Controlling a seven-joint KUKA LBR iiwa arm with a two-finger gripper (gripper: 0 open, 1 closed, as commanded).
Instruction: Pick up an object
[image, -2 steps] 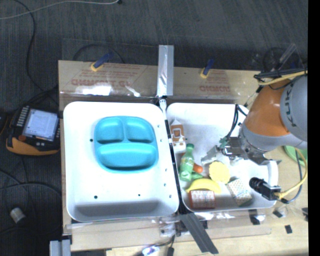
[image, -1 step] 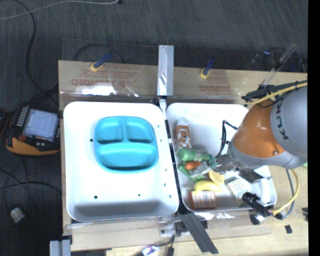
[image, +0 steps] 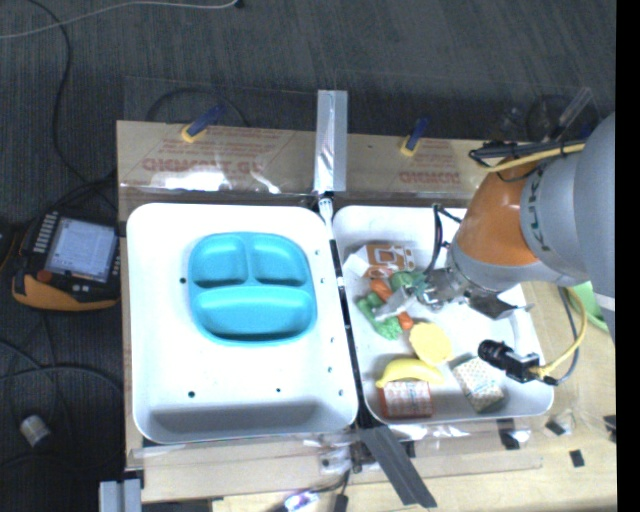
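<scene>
Arm (image: 560, 215): cut off by the right edge of the frame; its bulk hides the upper right corner of the right bin (image: 352, 330). Gripper (image: 425, 290): fingers lost among the clutter, too small to tell their state. Small items (image: 385, 300) beside the gripper, green and orange: heaped, blurred, not identifiable. Printed packet (image: 388, 257) behind the gripper: partly covered by that heap. Handheld device (image: 70, 262) far left of the right bin: screen unreadable.
</scene>
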